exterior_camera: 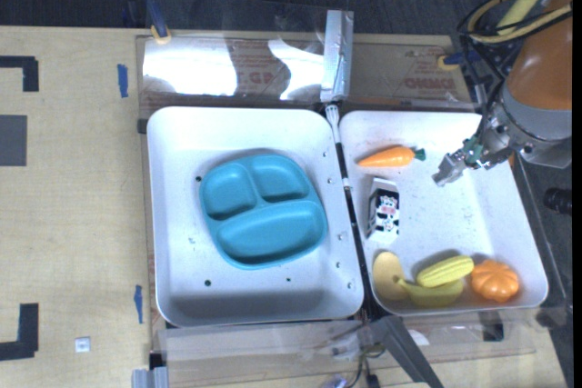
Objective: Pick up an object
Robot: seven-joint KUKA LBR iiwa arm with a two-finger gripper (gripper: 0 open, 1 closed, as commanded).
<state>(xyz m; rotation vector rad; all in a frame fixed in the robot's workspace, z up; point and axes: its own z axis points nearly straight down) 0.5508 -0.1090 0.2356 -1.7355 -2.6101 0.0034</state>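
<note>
Wooden counter (73,223) with two white bins. Right bin (473,223): carrot (386,157) by its upper left corner, gripper (452,166) hovering to the carrot's right, jaws' spacing indiscernible. Carrot probably light, stiff, smooth; best gripped across its thick middle.

A single fixed camera looks down at a slant from above the pale wooden worktop (64,223), far enough back to take in both shallow white bins, the left one (173,195) and the right one (473,232), whole. The grey arm with its orange band (546,73) enters from the frame's right edge.
</note>
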